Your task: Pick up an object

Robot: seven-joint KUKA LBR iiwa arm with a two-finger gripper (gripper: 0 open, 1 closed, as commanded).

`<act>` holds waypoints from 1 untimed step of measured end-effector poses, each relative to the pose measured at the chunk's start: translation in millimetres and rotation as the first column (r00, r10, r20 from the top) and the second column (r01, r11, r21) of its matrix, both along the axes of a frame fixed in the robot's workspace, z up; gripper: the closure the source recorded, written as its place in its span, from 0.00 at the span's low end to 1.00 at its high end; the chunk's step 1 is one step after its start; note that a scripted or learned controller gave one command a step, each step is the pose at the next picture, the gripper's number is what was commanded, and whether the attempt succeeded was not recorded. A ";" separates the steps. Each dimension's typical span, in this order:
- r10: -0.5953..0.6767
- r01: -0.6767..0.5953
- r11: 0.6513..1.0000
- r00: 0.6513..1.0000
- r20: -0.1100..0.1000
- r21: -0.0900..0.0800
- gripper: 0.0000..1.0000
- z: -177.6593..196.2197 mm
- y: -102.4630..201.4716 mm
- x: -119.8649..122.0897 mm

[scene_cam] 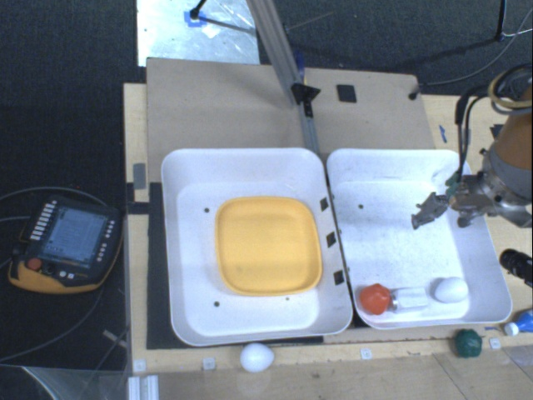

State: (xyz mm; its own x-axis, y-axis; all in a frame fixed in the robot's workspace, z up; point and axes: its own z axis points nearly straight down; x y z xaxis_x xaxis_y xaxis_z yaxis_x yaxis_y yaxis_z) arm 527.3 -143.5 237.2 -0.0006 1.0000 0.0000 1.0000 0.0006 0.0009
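Observation:
My gripper point(439, 216) hangs over the right part of the right bin point(391, 182), its two dark fingers spread open with nothing between them. Below it, along the bin's front wall, lie a red-orange ball point(375, 298), a clear tube-like piece point(408, 298) and a white egg-shaped object point(450, 290). The gripper is well above and apart from all three. A yellow square plate point(269, 245) lies flat in the middle of the left bin point(187, 223).
On the bench in front of the bins lie a white egg point(256, 357) and a green ball point(467, 342). A blue-tipped item point(520, 324) sits at the far right. A teach pendant point(62, 244) rests on the floor to the left. A metal pole point(279, 40) rises behind the bins.

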 end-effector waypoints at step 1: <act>0.000 0.000 1.000 1.000 -0.003 0.001 0.00 -44.5 6.8 2.8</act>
